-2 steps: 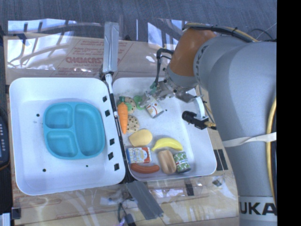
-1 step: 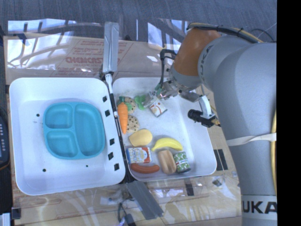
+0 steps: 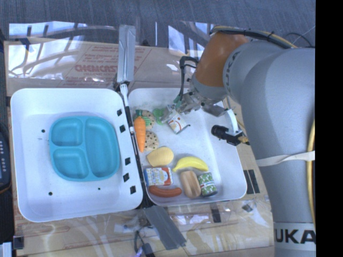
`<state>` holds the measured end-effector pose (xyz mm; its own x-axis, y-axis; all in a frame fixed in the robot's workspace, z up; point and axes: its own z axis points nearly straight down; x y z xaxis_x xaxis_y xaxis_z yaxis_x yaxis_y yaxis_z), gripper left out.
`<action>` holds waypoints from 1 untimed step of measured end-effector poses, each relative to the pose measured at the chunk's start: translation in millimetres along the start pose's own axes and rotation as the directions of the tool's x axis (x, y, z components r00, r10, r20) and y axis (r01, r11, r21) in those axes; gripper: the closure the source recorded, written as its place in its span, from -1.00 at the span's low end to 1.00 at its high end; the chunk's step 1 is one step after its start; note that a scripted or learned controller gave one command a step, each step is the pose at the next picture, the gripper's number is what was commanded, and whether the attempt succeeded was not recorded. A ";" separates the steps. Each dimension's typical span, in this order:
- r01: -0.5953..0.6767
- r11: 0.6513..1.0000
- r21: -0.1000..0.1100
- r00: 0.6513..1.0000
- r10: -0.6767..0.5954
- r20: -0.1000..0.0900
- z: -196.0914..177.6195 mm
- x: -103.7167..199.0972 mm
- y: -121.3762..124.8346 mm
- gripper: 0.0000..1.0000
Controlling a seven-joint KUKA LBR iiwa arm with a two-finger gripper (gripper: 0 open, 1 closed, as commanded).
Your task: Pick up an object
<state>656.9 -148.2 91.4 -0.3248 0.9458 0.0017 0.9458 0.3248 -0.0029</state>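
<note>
The right bin (image 3: 228,159) holds several toy foods: an orange carrot (image 3: 140,133), a speckled cookie (image 3: 151,140), a green leafy piece (image 3: 159,114), a small white and red carton (image 3: 177,125), a pale yellow potato (image 3: 160,156), a banana (image 3: 190,164), a juice box (image 3: 158,175), a red sausage (image 3: 165,191), a bread roll (image 3: 189,183) and a green can (image 3: 207,184). My gripper (image 3: 178,107) is low at the bin's far left part, just above the carton and beside the green piece. I see nothing clearly held in it.
The left bin (image 3: 32,197) holds a blue divided plate (image 3: 84,146). The grey arm (image 3: 268,106) covers the right bin's far right side. A black part (image 3: 225,134) sticks out over the bin's right area. Cardboard and plastic film lie behind the bins.
</note>
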 end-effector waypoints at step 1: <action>0.112 0.994 -0.004 0.994 -0.112 0.004 -45.7 13.2 5.1 1.00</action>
<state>657.6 -134.1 137.1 -0.4286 0.9035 -0.0017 0.9035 0.4286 0.0012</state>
